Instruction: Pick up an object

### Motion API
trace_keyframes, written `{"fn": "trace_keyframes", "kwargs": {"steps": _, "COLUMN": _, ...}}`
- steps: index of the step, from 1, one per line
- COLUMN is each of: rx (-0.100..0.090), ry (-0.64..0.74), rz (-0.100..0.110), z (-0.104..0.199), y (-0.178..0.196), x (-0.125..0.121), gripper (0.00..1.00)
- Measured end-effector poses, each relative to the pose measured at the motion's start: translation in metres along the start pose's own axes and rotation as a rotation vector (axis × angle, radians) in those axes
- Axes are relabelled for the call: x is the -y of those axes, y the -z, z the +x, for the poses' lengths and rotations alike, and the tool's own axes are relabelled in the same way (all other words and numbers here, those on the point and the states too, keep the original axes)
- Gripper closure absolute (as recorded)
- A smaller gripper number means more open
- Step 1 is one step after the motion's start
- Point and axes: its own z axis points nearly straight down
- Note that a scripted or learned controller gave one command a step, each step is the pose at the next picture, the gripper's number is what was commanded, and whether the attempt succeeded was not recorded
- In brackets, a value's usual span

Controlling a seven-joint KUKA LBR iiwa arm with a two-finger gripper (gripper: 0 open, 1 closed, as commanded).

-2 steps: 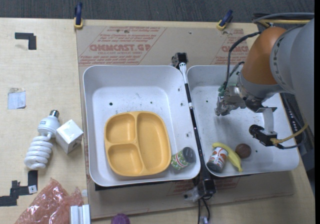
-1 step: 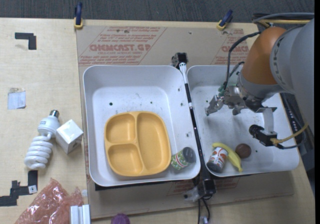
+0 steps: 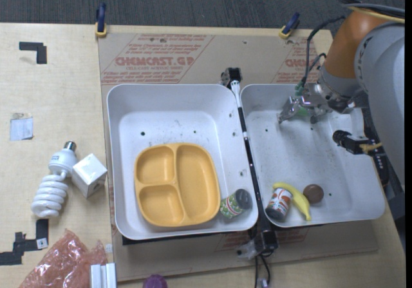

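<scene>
The right bin [image 3: 360, 209] holds a small can with a red label [image 3: 279, 203], a yellow banana [image 3: 297, 200] leaning against it, and a brown round object [image 3: 313, 193], all near the front edge. In the left bin [image 3: 122, 151] lies a yellow divided plate [image 3: 177, 183], with a small green-labelled jar [image 3: 235, 203] on its side at the front right corner. My gripper [image 3: 291, 110] hangs over the back left part of the right bin, well away from the objects at the front. Nothing is seen in it.
A spiral light bulb [image 3: 53, 183] and a white box [image 3: 89, 174] lie on the bench left of the bins. A red mesh bag [image 3: 61, 261] sits at the front left. The grey arm [image 3: 380, 67] enters from the right over the right bin's back corner.
</scene>
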Motion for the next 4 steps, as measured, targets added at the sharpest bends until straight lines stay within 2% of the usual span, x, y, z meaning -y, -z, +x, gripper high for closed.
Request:
{"fn": "trace_keyframes", "kwargs": {"steps": 1, "rx": 0.000, "ry": -0.002, "rz": -0.002, "z": -0.010, "y": 0.000, "x": 0.068, "gripper": 0.00}}
{"fn": "trace_keyframes", "kwargs": {"steps": 2, "rx": 0.001, "ry": -0.001, "rz": -0.003, "z": -0.010, "y": 0.010, "x": 0.067, "gripper": 1.00}}
{"fn": "trace_keyframes", "kwargs": {"steps": 3, "rx": 0.001, "ry": -0.001, "rz": -0.003, "z": -0.010, "y": 0.010, "x": 0.067, "gripper": 0.00}}
{"fn": "trace_keyframes", "kwargs": {"steps": 4, "rx": 0.000, "ry": 0.001, "rz": -0.003, "z": -0.043, "y": 0.000, "x": 0.002, "gripper": 0.00}}
